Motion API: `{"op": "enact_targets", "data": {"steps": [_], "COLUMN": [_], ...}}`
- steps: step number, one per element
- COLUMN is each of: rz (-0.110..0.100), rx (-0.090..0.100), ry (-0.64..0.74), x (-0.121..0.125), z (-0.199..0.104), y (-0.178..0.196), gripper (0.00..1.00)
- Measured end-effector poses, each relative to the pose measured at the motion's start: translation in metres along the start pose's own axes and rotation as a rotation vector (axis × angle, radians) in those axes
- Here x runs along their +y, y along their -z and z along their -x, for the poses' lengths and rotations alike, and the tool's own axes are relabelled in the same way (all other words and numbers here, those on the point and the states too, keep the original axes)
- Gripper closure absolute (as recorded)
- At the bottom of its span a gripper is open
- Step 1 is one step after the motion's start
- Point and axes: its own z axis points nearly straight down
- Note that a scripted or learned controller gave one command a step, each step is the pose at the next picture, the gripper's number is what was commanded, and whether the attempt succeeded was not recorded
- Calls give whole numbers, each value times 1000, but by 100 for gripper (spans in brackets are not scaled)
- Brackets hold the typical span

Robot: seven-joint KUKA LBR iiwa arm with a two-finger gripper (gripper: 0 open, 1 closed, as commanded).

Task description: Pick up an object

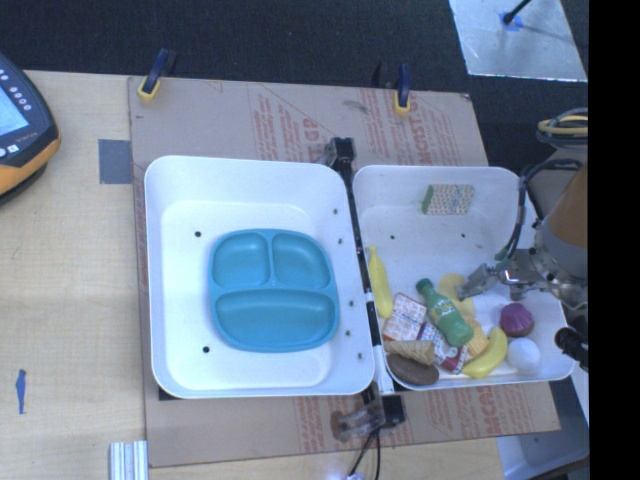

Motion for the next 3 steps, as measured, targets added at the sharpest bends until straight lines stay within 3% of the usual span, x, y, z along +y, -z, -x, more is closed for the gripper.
{"op": "enact_targets", "data": {"steps": [2,3], "rz": [14,-2], "rx": [-2,4], "ry": [10,11], "x": [138,64], "z": [-28,-92], "y": [8,5], "gripper": [0,0]}}
